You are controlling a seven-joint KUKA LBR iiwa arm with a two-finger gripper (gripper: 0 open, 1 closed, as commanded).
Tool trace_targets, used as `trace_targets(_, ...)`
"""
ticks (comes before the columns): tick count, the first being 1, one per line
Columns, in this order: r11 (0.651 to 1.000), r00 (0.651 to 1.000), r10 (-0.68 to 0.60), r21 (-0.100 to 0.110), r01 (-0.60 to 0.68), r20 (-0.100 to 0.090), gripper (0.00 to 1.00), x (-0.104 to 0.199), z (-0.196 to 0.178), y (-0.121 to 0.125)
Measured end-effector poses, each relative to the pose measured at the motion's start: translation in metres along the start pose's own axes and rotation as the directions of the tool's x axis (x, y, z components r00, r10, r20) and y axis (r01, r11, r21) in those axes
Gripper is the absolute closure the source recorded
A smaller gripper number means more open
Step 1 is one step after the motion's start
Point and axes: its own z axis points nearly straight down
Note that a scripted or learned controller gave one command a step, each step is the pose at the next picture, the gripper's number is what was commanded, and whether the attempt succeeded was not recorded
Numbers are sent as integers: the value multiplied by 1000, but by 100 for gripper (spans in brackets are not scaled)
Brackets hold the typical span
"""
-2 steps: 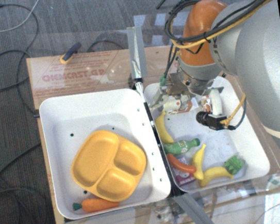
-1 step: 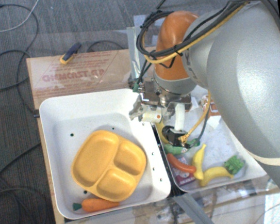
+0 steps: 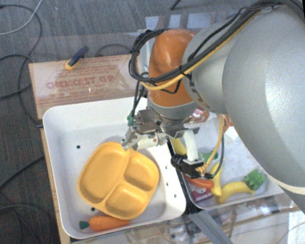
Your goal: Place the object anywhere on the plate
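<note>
Carrot (image 3: 104, 223) lying at the near edge of the left bin (image 3: 62, 126), just beside the yellow divided plate (image 3: 119, 179). Arm (image 3: 260, 85) reaching in from the right, wrist pointed down over the bin divider. Gripper (image 3: 138, 140) at the plate's far rim; whether it is spread or closed cannot be told. Banana (image 3: 234, 190) and green toy (image 3: 256, 178) in the right bin (image 3: 234, 154).

A yellow plate (image 3: 119, 179) with three shallow compartments lies flat in the left white bin (image 3: 63, 132), turned at an angle toward the bin's near right part. An orange carrot (image 3: 104, 223) with a green stub end lies on its side on the bin floor, just beside the plate's near edge, along the bin's front wall.
</note>
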Motion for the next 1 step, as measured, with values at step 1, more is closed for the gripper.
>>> trace_targets(1,1000,1000,0,0,0,0,0,0,0,0)
